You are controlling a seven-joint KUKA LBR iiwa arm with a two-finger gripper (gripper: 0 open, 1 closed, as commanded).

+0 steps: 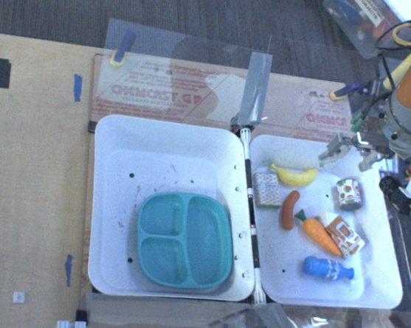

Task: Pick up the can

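My tool (350, 149) hangs open and empty over the right bin's (387, 289) far edge — just above the can (348, 193), lined up for it.

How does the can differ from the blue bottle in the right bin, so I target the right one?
The can is white with red markings; the blue bottle is solid blue. The can looks short and stubby, the bottle longer with a narrowed neck. The can sits near the bin's far right side, just below the gripper; the bottle lies on its side near the front edge. Both rest loose on the floor of the right bin.
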